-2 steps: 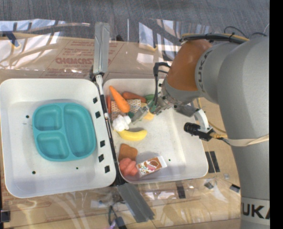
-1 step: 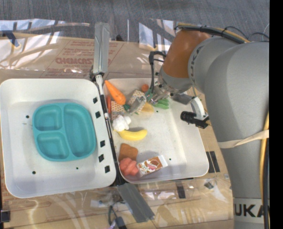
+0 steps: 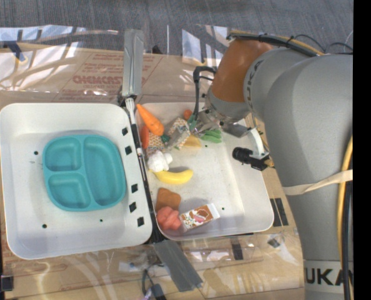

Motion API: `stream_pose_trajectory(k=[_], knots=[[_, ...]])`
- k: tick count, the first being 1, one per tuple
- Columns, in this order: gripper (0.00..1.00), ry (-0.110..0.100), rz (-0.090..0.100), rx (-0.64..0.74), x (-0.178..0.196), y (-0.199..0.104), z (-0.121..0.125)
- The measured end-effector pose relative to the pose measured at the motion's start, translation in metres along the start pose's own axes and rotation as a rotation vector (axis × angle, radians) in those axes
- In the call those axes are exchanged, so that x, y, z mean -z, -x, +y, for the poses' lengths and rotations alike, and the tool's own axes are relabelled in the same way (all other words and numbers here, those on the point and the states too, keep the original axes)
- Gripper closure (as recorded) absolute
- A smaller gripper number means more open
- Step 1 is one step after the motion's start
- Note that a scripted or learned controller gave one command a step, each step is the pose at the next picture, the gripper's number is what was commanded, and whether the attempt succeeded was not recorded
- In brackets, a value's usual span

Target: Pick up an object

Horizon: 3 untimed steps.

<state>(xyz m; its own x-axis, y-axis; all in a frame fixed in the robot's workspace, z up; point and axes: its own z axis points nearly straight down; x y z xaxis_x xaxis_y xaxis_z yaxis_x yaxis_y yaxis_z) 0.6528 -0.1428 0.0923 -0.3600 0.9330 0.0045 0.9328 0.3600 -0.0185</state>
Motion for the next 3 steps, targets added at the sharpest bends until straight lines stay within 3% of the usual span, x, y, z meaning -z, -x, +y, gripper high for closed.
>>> stream_pose_trajectory(k=[1, 2, 3], knots=[[1.0, -0.015, 0.005, 0.003, 0.006, 0.0, -0.004], [1.0, 0.026, -0.006, -0.287, 0.003, -0.042, -0.005], [1.0, 0.024, 0.001, -0.588, 0.003, -0.039, 0.003]])
